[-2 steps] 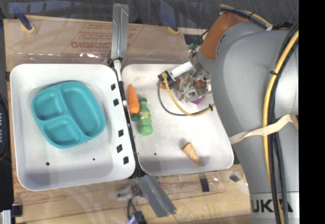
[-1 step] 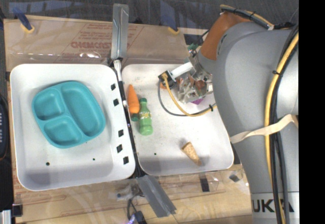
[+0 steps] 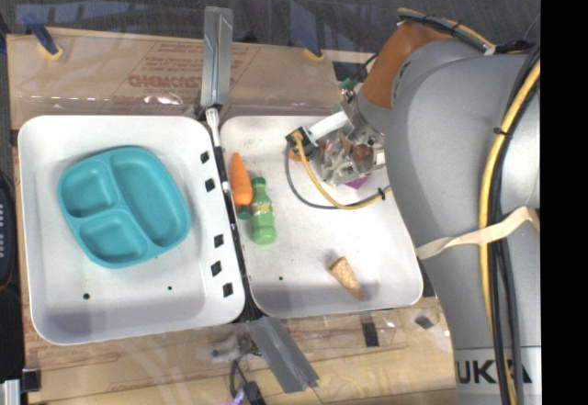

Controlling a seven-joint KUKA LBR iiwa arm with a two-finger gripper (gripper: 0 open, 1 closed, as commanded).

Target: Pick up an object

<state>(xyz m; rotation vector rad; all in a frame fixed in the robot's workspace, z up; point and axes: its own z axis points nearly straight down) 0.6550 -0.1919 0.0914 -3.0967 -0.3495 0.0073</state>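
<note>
Pincer (image 3: pixel 342 158) low in right bin (image 3: pixel 303 288), grip unreadable; smooth orange carrot (image 3: pixel 240 179) beside green bottle (image 3: pixel 263 213).

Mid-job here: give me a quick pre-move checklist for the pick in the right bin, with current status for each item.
1. End effector over the right bin: ok.
2. Object confirmed between its tips: cannot tell; cables clutter the view.
3. Carrot and green bottle touching by the divider, hard to single out: not ok.
4. Cone lies alone, free to approach: ok.
5. Teal plate in the left bin, out of the way: ok.
</note>
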